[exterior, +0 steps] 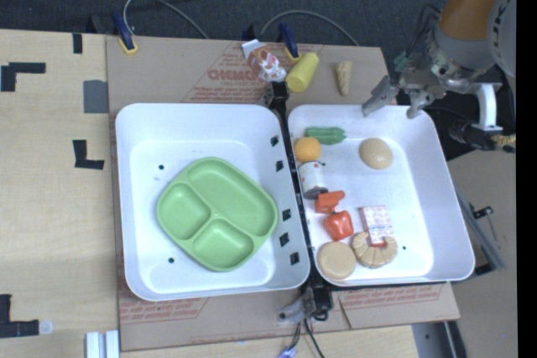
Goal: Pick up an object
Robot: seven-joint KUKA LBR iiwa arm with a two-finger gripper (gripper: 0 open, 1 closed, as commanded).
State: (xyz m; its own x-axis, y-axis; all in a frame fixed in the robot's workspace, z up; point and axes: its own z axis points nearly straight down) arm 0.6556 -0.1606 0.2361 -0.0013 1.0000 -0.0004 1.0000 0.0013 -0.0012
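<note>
My gripper (pixel 394 106) hangs open over the far rim of the right bin (pixel 445 205), with nothing between its fingers. Just below it in the bin lies a tan round bun (pixel 376 153). A green pod (pixel 325 134) and an orange ball (pixel 307 148) sit at the bin's far left. A small white can (pixel 312 174) lies beneath them. Nearer the front are two red-orange pieces (pixel 335 214), a pink packet (pixel 377 220), a pretzel-like biscuit (pixel 373 251) and a flat tan disc (pixel 336 261).
The left bin (pixel 138 147) holds a green divided plate (pixel 216 214). Behind the bins on the cardboard lie a yellow bottle-like object (pixel 302 71), a tan cone (pixel 343 77) and a small wrapped item (pixel 264 61). Cables run across the back.
</note>
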